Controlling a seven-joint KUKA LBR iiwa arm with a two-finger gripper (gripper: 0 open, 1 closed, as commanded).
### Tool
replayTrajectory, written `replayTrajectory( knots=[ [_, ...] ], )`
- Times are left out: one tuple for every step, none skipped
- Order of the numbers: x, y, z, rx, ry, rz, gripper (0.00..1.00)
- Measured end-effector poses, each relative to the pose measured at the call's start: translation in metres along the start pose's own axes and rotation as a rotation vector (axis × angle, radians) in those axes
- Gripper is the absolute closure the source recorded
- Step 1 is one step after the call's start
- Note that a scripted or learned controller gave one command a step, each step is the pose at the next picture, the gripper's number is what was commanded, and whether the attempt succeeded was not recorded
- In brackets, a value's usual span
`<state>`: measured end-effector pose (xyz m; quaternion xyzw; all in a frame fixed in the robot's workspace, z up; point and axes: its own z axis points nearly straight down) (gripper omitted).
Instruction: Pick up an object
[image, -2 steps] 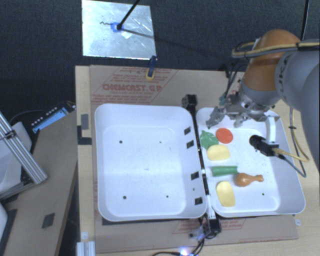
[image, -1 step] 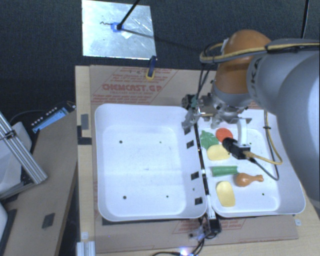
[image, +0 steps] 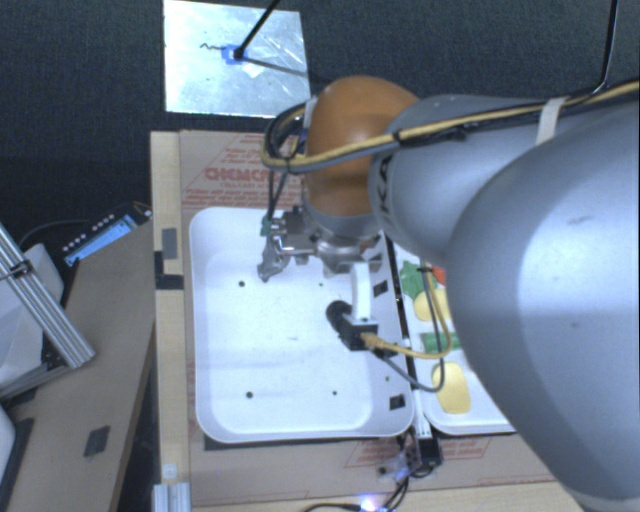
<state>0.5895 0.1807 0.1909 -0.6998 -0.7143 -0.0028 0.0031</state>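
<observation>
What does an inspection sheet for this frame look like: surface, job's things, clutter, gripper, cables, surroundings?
Surface: left white bin on a cardboard sheet; its floor shows a few dark dots.
Job's things: yellow, green and red objects in the right bin, largely hidden by the arm.
Clutter: nothing seen.
Gripper: gripper hangs over the left bin's far edge; finger state unclear.
Cables: yellow cable loops from the wrist; black cables run along the bin divider.
Surroundings: shiny foil panel on dark floor; aluminium frame at left.
</observation>
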Motion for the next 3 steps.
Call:
replayTrajectory(
  knots=[
    [-0.043,-0.012,0.110,0.007,-0.011,0.022,0.00],
    [-0.040,-0.009,0.093,-0.001,-0.008,0.020,1.00],
    [-0.010,-0.027,-0.081,-0.017,-0.001,0.013,1.00]
  ],
)
